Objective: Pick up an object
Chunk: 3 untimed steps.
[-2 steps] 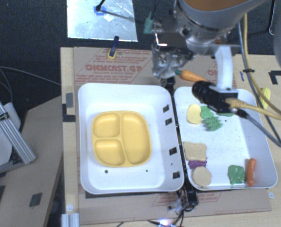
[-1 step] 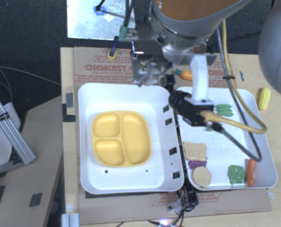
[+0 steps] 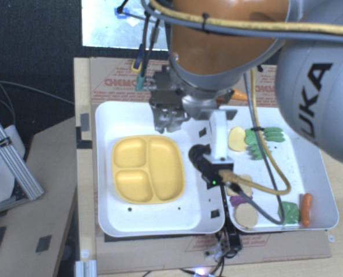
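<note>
1. The grey arm (image 3: 310,68) with its orange band (image 3: 229,22) is reaching in from the right and covering much of the upper view.
2. The hand (image 3: 170,120) is hanging over the far edge of the left bin (image 3: 108,212), just beyond the yellow divided plate (image 3: 148,169); whether it is apart or together cannot be told.
3. The yellow divided plate is lying flat in the middle of the left bin, apart from the hand.
4. The right bin (image 3: 324,212) is holding the small things: a pale yellow piece (image 3: 237,139) beside a green leafy piece (image 3: 263,138), and an orange carrot (image 3: 305,208) near the front right corner next to a green piece (image 3: 291,213).
5. A tan round piece (image 3: 246,216) is sitting at the right bin's front left, with a purple piece (image 3: 239,200) just behind it.
6. Cables (image 3: 269,172) are trailing across the right bin.
</note>
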Available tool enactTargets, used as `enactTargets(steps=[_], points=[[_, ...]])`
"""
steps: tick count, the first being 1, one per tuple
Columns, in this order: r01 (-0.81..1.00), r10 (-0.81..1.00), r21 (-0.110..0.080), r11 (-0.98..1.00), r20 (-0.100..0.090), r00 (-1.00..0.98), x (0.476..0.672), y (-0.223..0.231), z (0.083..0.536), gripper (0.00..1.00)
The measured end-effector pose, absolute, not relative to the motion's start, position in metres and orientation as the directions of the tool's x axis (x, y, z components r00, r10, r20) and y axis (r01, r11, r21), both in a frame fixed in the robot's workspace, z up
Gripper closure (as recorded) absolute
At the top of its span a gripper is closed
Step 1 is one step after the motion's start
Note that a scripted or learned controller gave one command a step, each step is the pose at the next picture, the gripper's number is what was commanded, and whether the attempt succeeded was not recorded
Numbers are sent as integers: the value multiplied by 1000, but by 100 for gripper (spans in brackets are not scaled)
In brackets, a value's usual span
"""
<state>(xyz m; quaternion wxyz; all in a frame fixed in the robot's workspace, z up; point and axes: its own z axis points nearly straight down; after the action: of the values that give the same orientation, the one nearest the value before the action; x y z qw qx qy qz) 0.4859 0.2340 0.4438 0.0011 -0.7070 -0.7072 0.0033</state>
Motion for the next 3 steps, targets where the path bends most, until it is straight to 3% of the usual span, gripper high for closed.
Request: enactTargets(steps=[1, 2, 3], points=[[1000, 1000, 4, 5, 2, -5, 487, 234, 460, 100], [1000, 1000, -3, 0, -2, 0, 492, 234, 382, 100], [1000, 1000, -6, 0, -2, 0, 505, 234, 269, 100]])
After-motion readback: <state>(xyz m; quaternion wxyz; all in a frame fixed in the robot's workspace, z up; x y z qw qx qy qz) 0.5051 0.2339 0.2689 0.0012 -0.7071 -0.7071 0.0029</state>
